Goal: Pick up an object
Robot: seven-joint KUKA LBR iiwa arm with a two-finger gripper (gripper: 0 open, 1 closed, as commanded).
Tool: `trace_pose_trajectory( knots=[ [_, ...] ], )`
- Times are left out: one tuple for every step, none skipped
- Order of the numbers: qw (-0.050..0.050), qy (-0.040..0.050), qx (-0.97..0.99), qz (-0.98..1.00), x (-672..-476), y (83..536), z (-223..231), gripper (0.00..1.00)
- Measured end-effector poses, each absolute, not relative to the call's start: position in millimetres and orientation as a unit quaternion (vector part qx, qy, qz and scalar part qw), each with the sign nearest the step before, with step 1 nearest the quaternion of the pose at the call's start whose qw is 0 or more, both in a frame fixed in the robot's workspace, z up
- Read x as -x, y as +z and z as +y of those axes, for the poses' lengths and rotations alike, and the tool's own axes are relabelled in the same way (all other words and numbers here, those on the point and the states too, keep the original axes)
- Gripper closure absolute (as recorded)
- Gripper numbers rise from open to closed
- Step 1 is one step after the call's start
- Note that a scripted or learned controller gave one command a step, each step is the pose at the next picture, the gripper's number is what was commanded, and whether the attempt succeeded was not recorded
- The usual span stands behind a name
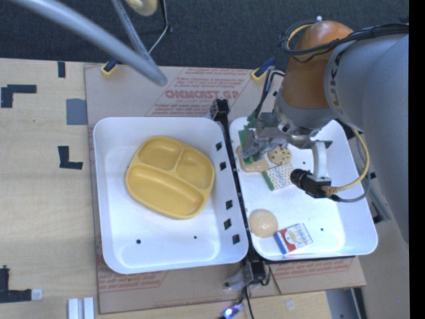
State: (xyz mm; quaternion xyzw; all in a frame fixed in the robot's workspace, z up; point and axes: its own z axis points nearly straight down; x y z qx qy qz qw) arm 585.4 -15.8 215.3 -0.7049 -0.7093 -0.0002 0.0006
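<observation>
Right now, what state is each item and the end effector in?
Yellow divided plate: lying flat in the left bin, right side up.
Round beige ball: resting loose in the right bin.
Small red, white and blue packet: lying flat, untouched.
End effector: low over the clutter by the divider, grip unclear.

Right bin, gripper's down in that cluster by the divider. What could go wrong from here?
1. The gripper sits low over several items packed together: a perforated cracker-like piece, a green-edged packet and a tan piece. It may catch two or none.
2. It is close to the divider between the bins, so a finger could strike it.
3. The cable looping off the wrist might snag.
</observation>
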Motion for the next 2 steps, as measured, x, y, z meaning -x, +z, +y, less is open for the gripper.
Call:
trace_pose_trajectory(
  knots=[
    [0.001,-0.0001,0.704,-0.71,-605.0,208.9,41.5,1.0],
    [0.0,-0.0006,0.705,-0.709,-617.1,222.3,87.5,1.0]
  ],
)
